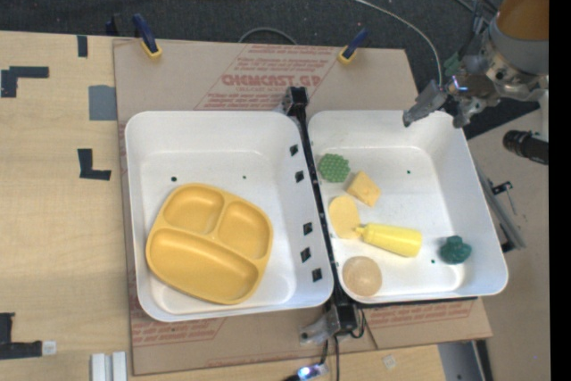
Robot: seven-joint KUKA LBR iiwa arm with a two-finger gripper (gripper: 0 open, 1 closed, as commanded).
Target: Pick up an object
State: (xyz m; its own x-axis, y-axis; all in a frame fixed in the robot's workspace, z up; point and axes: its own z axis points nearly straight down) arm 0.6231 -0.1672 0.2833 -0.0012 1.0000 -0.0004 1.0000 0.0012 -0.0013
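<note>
arm comes in from the right w/ orange band at top right corner; pincer point(434, 105) sits over the far right corner of the right bin point(446, 158), above the rim. can't tell its state from this angle.

right bin contents, all lying on the bin floor, none touching the pincer:
- green knobbly piece point(334, 167) near the divider, far-left part of bin
- pale yellow wedge point(363, 189) just beside it, toward the near side
- yellow round flat piece point(343, 215) just below the wedge
- yellow bottle-like obj point(391, 237) lying on its side, touching or nearly touching the round piece
- tan disc point(362, 276) at near-left corner
- dark green small obj point(454, 251) near the right wall, near side

closest to pincer = the wedge & green knobbly piece, but both well apart from it, to its left and nearer the camera. dark green obj lies roughly below the pincer in view, well apart.

left bin point(161, 138) holds a yellow divided plate point(209, 243), 3 compartments. both bins rest on a cardboard sheet point(268, 76) on the tabletop point(53, 192), held by 2 blue clamps point(145, 36) at the far edge.
</note>
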